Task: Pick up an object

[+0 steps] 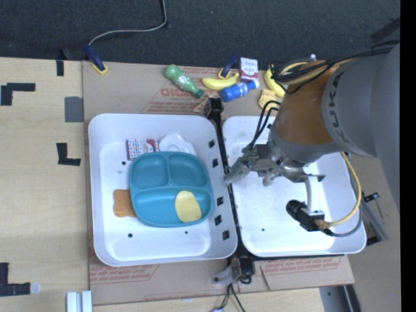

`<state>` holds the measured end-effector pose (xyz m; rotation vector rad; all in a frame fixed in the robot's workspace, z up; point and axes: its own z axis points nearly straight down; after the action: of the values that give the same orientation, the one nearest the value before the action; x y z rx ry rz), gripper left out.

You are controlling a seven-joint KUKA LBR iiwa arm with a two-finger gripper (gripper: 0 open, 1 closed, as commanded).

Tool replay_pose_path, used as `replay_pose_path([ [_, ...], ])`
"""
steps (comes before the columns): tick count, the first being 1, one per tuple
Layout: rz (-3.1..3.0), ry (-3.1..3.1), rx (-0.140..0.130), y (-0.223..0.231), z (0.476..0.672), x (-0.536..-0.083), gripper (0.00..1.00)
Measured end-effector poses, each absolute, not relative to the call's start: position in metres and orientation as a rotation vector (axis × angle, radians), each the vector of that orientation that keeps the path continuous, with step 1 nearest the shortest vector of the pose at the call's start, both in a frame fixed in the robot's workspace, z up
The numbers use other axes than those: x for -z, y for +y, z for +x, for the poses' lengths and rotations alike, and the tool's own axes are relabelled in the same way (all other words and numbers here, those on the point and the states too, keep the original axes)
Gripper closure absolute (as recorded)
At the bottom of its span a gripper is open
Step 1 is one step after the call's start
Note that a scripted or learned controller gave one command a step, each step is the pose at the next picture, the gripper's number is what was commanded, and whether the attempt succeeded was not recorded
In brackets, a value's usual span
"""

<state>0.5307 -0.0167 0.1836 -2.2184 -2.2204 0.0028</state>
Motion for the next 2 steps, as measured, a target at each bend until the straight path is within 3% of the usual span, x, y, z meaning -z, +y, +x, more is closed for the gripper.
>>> replay_pose_path([
  [1,-2.218,-2.222,-0.002,0.018,0.504,-0.184,0.00],
  [2,-2.223,-2.220,-0.003,-0.070,0.539,-0.184,0.00],
])
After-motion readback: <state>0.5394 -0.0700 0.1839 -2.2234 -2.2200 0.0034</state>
